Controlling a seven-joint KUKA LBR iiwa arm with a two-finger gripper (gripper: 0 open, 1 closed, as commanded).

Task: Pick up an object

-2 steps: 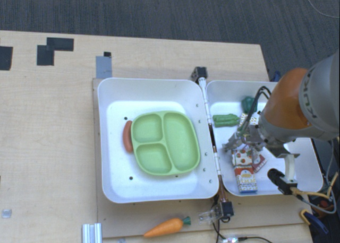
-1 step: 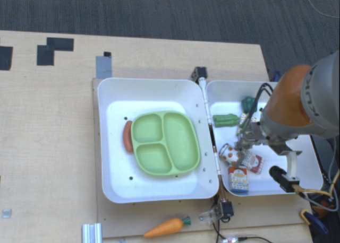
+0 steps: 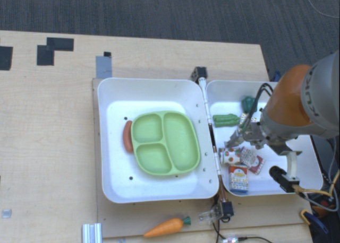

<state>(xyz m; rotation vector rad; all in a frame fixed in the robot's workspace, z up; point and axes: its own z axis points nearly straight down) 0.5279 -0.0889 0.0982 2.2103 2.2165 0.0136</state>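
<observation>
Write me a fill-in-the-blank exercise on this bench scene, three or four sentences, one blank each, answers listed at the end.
1. The green divided plate lies in the ____ bin.
2. The plate has ____ compartments.
3. The orange carrot lies on the bench, ____ both bins.
4. The claw hangs over the ____ bin, above a pile of small packets.

Missing words: left; three; outside; right
</observation>
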